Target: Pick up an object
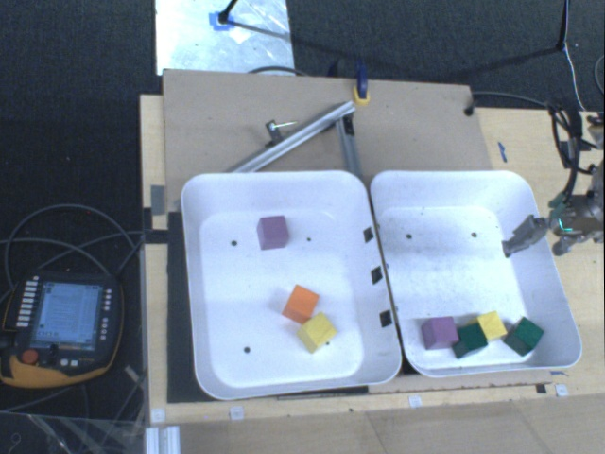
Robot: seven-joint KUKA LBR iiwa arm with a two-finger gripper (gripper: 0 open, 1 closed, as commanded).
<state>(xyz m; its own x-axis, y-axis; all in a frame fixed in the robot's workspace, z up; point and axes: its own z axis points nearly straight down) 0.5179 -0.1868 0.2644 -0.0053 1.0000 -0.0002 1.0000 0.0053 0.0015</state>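
Note:
In the left bin [203, 253] lie a purple cube [272, 232], an orange cube [301, 303] and a yellow cube [318, 332], the last two touching. The right bin [444, 192] holds a purple cube [439, 332], a dark green cube [469, 340], a yellow cube [491, 325] and a green cube [524, 335], clustered along its near edge. My gripper [541, 235] sits over the right bin's right rim, well behind those cubes and apart from them. Nothing is seen in its grasp.
A metal rod [293, 138] lies slanted on the brown board behind the bins. A teach pendant [61, 324] with cables rests on the floor at the left. Cables hang at the far right near the arm [579, 218].

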